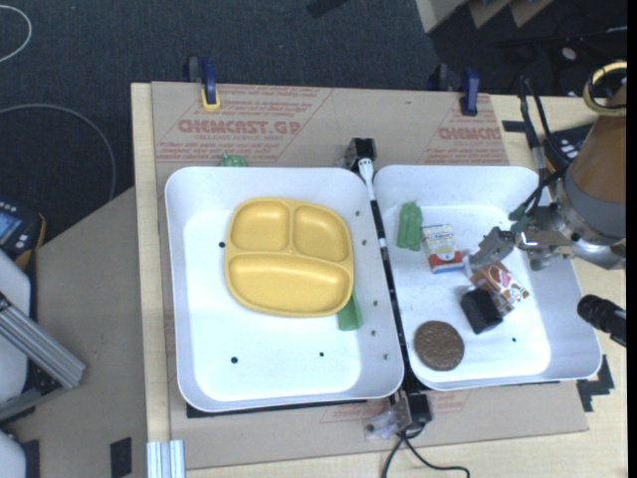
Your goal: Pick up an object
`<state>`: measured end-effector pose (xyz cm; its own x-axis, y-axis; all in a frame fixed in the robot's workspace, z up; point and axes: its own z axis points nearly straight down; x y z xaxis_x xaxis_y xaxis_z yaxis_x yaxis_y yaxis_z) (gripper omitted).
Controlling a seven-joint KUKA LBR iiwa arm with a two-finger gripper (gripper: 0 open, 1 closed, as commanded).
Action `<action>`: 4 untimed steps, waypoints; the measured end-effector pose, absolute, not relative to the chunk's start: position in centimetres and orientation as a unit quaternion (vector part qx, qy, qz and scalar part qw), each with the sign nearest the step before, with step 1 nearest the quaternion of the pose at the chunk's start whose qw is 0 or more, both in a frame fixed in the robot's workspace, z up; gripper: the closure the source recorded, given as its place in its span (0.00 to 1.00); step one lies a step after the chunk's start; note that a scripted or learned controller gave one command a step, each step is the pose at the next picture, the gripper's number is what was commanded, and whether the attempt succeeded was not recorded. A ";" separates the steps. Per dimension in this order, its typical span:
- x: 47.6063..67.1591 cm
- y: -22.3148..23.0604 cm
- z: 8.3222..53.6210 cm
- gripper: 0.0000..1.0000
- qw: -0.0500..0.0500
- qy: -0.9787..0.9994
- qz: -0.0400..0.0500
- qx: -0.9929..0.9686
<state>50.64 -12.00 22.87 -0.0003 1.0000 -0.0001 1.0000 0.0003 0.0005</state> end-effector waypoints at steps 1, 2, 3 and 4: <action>48.5 -9.5 10.6 0.00 0.007 0.707 0.004 0.707; 48.5 -9.5 11.4 1.00 0.007 0.706 0.003 0.708; 49.7 -2.9 18.9 1.00 0.003 0.710 0.004 0.704; 47.8 2.1 18.4 1.00 -0.002 0.709 0.000 0.705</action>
